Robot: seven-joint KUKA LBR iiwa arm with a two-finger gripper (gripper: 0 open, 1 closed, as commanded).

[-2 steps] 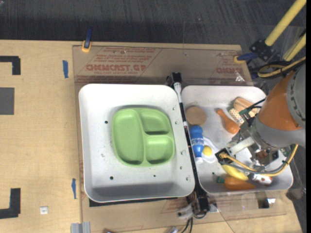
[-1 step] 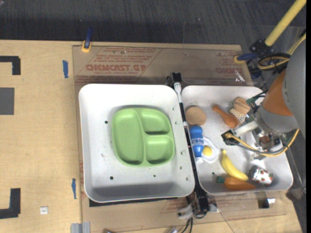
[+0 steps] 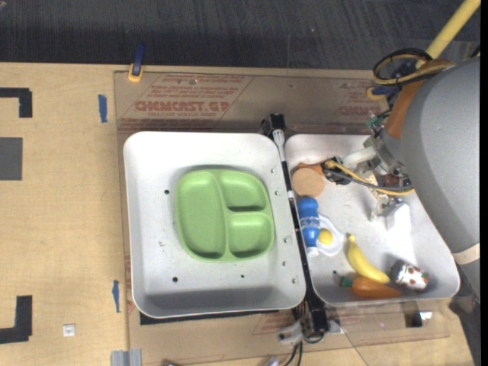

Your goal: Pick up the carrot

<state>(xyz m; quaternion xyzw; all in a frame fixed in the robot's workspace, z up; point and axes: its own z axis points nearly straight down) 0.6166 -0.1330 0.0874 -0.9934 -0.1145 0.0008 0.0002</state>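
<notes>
You see the bench under even, diffuse overhead light, bright enough to push the left white bin (image 3: 145, 227) close to overexposure, while the floor strip along the top stays dim. Expect soft, short shadows only: one under the green divided plate (image 3: 225, 213) and faint ones beside the banana (image 3: 361, 259) in the right bin (image 3: 427, 242). The grey arm (image 3: 446, 158) at the right is large, close and out of focus, and fine detail is coarse throughout.

Tan bench top (image 3: 61, 227) with blue tape, dark carpeted floor (image 3: 229, 14) beyond.
</notes>
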